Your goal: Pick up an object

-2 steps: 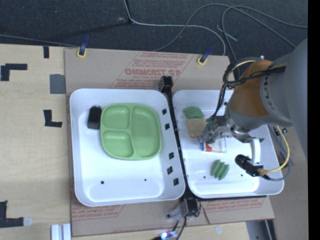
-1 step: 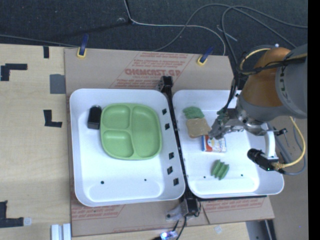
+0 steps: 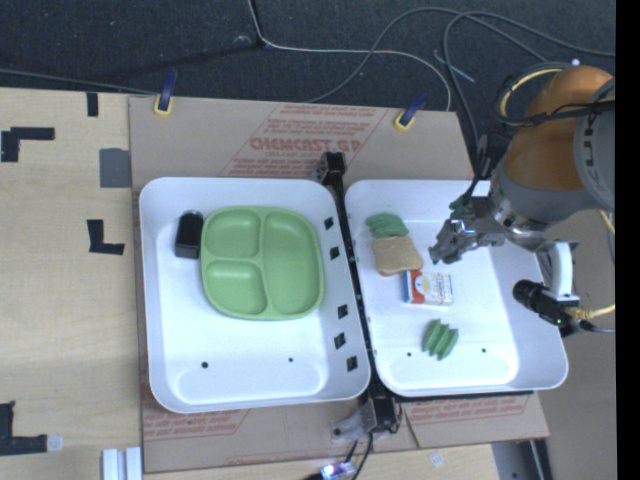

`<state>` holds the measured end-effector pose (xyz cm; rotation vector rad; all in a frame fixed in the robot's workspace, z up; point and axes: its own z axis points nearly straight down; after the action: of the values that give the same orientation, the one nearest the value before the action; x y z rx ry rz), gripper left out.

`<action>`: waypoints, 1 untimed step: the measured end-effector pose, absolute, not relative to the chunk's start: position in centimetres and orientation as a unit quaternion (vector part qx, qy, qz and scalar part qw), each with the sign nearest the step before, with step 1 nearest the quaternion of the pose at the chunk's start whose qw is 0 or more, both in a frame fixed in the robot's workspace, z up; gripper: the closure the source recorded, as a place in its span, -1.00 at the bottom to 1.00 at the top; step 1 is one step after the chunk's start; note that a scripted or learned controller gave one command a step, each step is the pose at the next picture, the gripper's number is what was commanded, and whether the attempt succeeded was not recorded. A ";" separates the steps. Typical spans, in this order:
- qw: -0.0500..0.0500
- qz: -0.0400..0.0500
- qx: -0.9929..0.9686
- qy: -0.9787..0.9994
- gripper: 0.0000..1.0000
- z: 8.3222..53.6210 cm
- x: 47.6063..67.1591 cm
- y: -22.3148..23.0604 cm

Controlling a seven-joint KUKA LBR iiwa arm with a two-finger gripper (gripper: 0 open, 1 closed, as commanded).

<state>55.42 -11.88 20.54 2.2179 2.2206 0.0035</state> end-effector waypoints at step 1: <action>-0.001 0.000 0.704 0.710 1.00 20.6 56.5 -5.5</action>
<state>56.46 -5.51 20.59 2.2144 2.2320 0.0015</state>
